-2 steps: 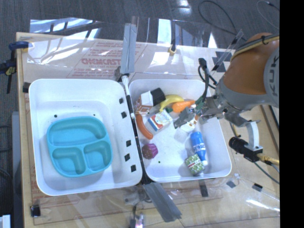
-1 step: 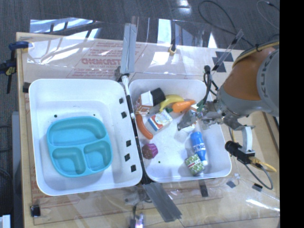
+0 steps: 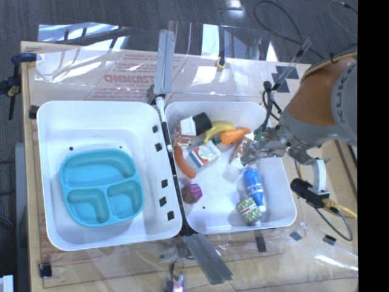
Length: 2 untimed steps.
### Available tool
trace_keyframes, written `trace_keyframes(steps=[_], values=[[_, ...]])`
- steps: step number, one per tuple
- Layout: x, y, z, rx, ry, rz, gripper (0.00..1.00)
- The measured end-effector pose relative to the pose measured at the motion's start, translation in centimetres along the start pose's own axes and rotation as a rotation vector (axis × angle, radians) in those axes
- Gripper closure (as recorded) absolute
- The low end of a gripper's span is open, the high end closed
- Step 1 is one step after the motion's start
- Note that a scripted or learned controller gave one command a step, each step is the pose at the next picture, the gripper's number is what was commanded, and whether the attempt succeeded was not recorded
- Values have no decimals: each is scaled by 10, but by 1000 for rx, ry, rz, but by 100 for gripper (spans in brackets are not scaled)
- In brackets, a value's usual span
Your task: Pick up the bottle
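Gripper (image 3: 250, 155) of mine hung low in the right bin (image 3: 276, 215), just above the blue bottle (image 3: 253, 187).
Whether it was released or clenched, I could not tell; the bottle lay on the bin floor.

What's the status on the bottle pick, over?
Gripper low in the right bin, just above the bottle. Bottle lying flat, not gripped. Green can touching its near end; carrot and banana behind.

claw (image 3: 249, 156) above bottle (image 3: 253, 186) — right bin (image 3: 276, 215)
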<state>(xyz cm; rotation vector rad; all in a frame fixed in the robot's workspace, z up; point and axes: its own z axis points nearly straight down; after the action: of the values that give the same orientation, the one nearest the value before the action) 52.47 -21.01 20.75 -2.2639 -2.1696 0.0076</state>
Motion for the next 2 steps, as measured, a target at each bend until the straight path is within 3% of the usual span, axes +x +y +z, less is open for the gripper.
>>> trace_keyframes(steps=[1, 2], values=[[0, 0, 0, 0, -1, -1, 0], [3, 9, -1, -9, -3, -99, 0]])
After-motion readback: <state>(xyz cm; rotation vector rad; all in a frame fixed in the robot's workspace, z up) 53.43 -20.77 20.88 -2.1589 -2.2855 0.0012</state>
